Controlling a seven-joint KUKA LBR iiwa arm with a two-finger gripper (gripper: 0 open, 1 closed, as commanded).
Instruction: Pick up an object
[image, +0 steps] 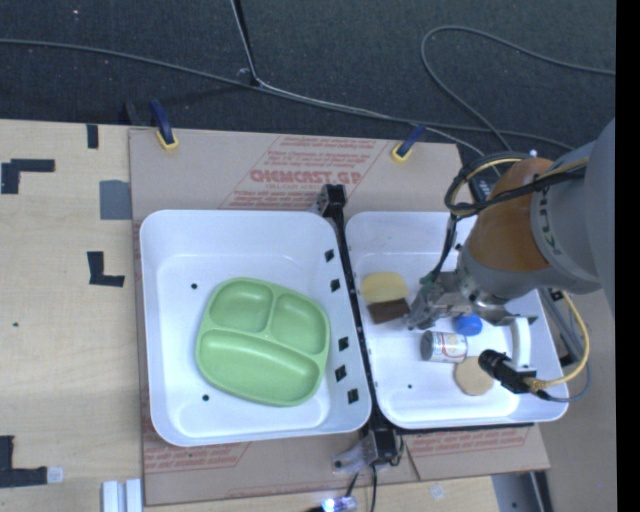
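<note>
1. The step in hand looks like the reach: the gripper (428, 305) is low in the right bin (400, 238), just beside a brown block (386, 311) and a yellow sponge-like piece (383, 287). Nothing shows between its tips, and I cannot tell whether it is spread or closed.
2. Candidate things lie close together in that bin: the brown block and yellow piece toward the divider, a small white bottle (445, 346) on its side, a blue cap-like item (467, 325) just above it, and a tan round disc (474, 377) near the front wall.
3. The next move probably calls for settling on one item, likely the brown block nearest the tips, and closing squarely without nudging the yellow piece touching it.
4. The left bin (170, 240) holds a green divided plate (263, 341).
5. Both bins sit on a cardboard sheet (300, 175) clamped to the pale wooden desk (60, 300); dark carpet with cables (300, 95) lies beyond.
</note>
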